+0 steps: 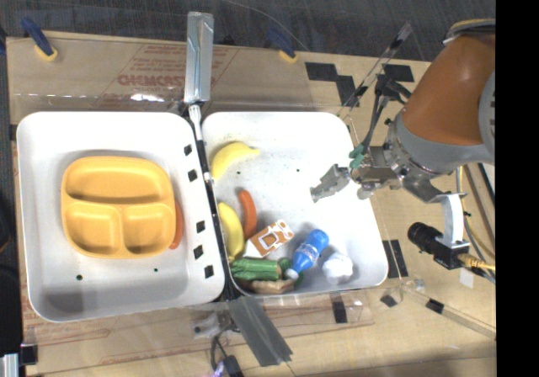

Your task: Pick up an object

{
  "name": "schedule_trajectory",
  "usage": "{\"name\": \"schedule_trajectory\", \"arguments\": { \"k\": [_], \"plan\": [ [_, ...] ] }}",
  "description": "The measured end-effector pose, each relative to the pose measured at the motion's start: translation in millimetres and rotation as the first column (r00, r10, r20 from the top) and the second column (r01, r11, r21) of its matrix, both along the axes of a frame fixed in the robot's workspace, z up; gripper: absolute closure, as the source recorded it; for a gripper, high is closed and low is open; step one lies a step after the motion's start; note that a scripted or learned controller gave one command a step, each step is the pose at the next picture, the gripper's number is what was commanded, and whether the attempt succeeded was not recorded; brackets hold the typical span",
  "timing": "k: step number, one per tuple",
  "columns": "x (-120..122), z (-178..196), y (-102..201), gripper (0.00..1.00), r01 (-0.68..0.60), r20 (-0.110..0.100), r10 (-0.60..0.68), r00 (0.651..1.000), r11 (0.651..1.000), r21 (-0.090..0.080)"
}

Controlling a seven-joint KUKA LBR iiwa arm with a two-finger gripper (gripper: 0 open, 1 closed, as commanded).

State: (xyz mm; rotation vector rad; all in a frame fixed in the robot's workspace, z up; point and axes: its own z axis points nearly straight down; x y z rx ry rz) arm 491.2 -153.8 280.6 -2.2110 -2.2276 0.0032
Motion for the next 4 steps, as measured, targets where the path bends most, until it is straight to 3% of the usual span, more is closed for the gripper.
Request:
{"name": "schedule_trajectory", "arguments": {
  "k": [1, 2, 3, 4],
  "plan": [
    [2.8, -162.5, 33.9, 0.0, -0.074, 0.019, 0.074, 0.997, 0.997, -0.002],
    [13.4, -129.3, 25.6, 0.0, 0.198, 0.001, -0.198, 0.98, 0.98, -0.001],
    [45.9, -189.3, 37.2, 0.0, -0.21, 0.002, 0.21, 0.978, 0.978, 0.001],
    [45.7, -179.8, 36.8, 1.0, -0.213, -0.001, 0.213, 0.977, 0.977, 0.001]
  ]
}}
